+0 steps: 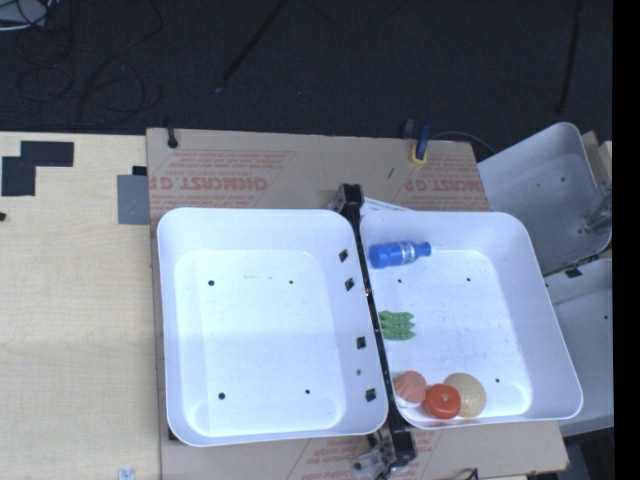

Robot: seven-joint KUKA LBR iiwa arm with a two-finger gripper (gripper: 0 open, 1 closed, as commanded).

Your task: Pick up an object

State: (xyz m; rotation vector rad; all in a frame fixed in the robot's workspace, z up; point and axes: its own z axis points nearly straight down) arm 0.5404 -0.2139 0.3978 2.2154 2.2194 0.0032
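Note:
The right bin (500, 298) holds a blue bottle (398, 254) lying on its side near the far left corner. A small green leafy piece (396, 325) lies by the bin's left wall. In the near left corner sit a pink round piece (409, 385), a red tomato-like ball (442, 401) and a tan round piece (467, 391), packed close together. The left bin (250, 328) has a bare white floor.
A black divider (365, 308) with clips runs between the two bins. The bins rest on a cardboard sheet (260, 173) on a pale wooden bench. A grey-white plate of the robot base (545, 193) stands at the right.

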